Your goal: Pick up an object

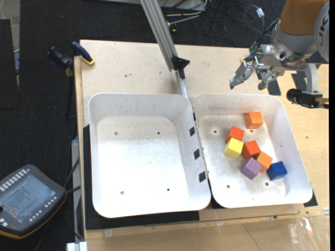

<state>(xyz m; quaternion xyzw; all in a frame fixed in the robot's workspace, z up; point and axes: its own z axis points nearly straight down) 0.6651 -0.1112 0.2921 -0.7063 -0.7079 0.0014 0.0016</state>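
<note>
Seven blocks (252,146) below jaws (255,76)

No legible text, labels, numbers or signs on anything here.

A pale wooden worktop (136,69) stands on a dark floor (42,14), where cables (230,9) lie tangled at the top. A slanted aluminium bar (157,25) crosses the worktop, and a grey handheld control unit (26,200) rests at the lower left.

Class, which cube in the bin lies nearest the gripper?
The orange cube, alone at the right bin's far end, closest to the gripper; the others cluster lower.
</note>
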